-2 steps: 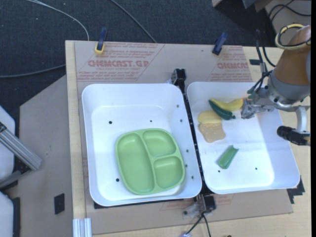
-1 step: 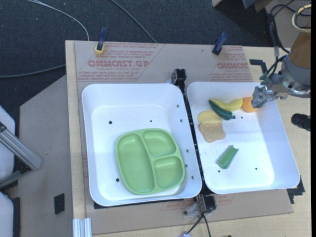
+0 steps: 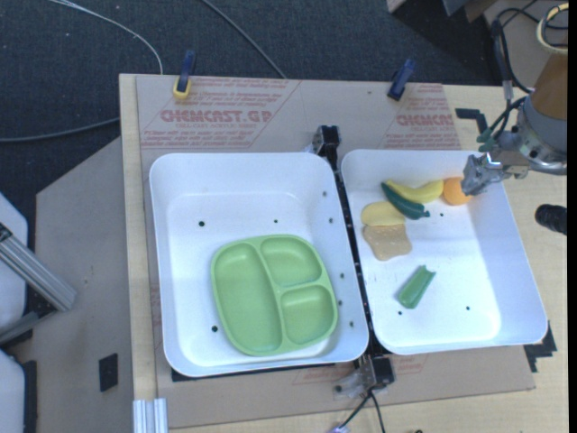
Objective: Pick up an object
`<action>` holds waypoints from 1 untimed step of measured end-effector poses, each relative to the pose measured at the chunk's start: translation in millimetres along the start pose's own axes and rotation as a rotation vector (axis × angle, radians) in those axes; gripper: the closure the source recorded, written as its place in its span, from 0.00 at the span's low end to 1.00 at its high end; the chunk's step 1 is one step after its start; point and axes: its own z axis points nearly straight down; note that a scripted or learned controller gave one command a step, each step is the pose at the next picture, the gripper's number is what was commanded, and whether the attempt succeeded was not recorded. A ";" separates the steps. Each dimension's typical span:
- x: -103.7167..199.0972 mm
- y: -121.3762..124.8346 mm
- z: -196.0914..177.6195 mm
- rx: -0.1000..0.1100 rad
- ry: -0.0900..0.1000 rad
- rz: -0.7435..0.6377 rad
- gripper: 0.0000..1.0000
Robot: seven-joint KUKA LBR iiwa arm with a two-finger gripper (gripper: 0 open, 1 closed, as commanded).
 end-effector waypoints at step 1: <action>58.2 -16.0 -10.4 0.007 0.006 -0.004 1.00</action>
